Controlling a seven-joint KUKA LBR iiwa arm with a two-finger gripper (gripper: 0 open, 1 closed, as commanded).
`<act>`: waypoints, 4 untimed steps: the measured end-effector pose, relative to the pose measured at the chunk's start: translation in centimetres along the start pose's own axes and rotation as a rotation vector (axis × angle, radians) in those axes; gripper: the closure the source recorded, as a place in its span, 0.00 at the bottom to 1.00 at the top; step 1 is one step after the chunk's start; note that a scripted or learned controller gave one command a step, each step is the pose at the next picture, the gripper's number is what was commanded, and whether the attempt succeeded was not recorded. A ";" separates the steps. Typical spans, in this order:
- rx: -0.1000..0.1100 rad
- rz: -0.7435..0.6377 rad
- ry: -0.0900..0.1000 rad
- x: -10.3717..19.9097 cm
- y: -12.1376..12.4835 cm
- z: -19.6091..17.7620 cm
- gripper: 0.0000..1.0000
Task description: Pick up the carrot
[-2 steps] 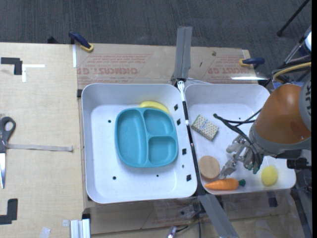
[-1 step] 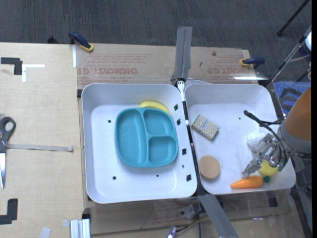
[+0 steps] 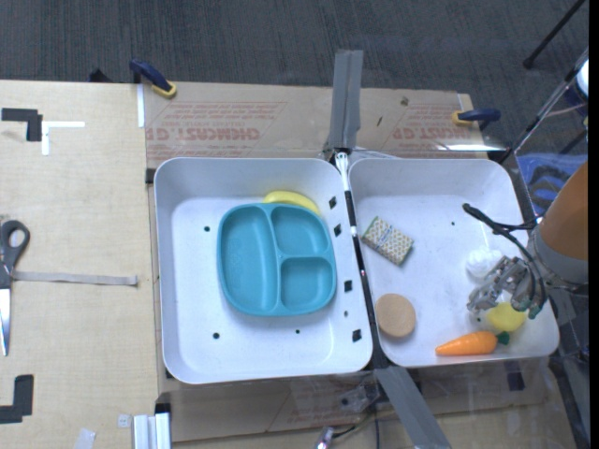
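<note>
Two shallow white bins side by side on one surface (image 3: 75, 251): left bin (image 3: 178, 344), right bin (image 3: 421, 181).

Left bin: one blue divided plate (image 3: 278, 258); one yellow item (image 3: 292, 199), mostly hidden behind the plate.

Right bin: one carrot (image 3: 466, 344); one round tan disc (image 3: 396, 314); one small patterned block (image 3: 387, 239); one yellow item (image 3: 506, 318); one small white item (image 3: 481, 263), kind unclear.

On the surface outside the bins: two clamps with blue handles (image 3: 152, 76) (image 3: 477, 116); one pair of scissors (image 3: 9, 269).

One arm with one tool (image 3: 501, 288).
</note>
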State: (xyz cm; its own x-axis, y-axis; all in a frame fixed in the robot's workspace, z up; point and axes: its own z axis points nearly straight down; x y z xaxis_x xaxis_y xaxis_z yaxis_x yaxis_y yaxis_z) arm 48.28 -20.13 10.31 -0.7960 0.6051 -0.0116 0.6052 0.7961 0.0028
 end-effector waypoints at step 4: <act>-0.003 -0.845 0.003 1.9 2.3 -15.3 1.00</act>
State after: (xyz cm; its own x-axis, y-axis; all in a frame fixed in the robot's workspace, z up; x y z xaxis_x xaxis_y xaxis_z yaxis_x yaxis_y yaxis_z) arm 48.05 -17.06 25.55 -0.9810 -0.1937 -0.0082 -0.1937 0.9811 -0.0027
